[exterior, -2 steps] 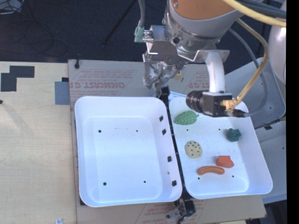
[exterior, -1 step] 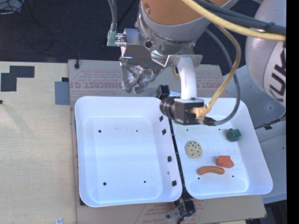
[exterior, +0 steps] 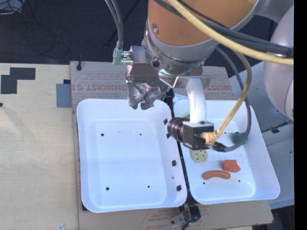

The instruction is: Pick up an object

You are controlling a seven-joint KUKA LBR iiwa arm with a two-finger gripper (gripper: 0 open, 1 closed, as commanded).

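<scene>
Camera view: the gripper (exterior: 144, 98) hangs well left of a small red wedge-shaped block (exterior: 231, 166), and I cannot tell whether it is open or closed. An orange-brown sausage-shaped piece (exterior: 216, 175) lies just beside that block, and a tan round holed disc (exterior: 199, 155) sits near it. Red lettering on the brown cardboard sheet (exterior: 100, 87) runs upside down and is unreadable.

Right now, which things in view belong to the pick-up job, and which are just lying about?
For the job:
pincer
sausage
red block
tan holed disc
small green item
right bin that holds them

Just lying about:
left bin
cardboard sheet under the bins
</scene>
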